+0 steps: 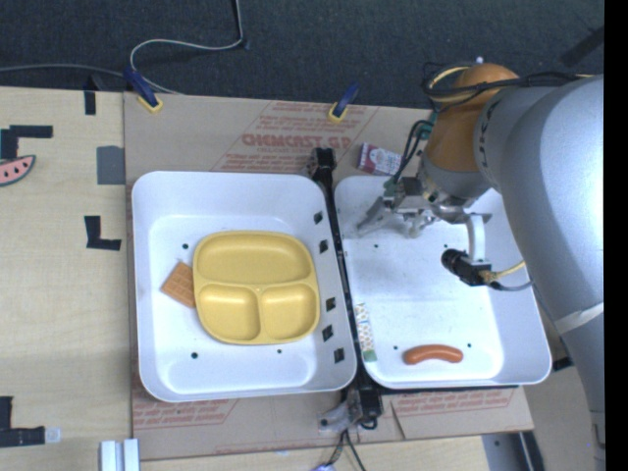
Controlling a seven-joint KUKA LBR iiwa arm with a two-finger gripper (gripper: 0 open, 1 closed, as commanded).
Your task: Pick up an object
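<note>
While the arm [549, 165] reaches in from the right of the frame, I see its tool [397, 214] low over the upper part of the right bin [432, 302], near that bin's top left corner. Its metal fingers [373, 219] point toward the left and appear slightly spread, and I see nothing between them; the view is too coarse for me to judge the gap more closely. A sausage [433, 355], orange-red, lies flat on the floor of the right bin near its bottom edge, well apart from the tool. In the left bin [157, 263] sits a yellow tray [257, 286] with three compartments, roughly in the middle, and a small brown cracker-like piece [179, 284] pokes out from under its left edge. Both bins rest side by side on a sheet of cardboard [285, 135] on the worktop [59, 292]. A small packet [375, 158] lies on the cardboard just above the right bin. A black connector on a cable [466, 266] hangs beside the arm, over the right part of the right bin.
</note>
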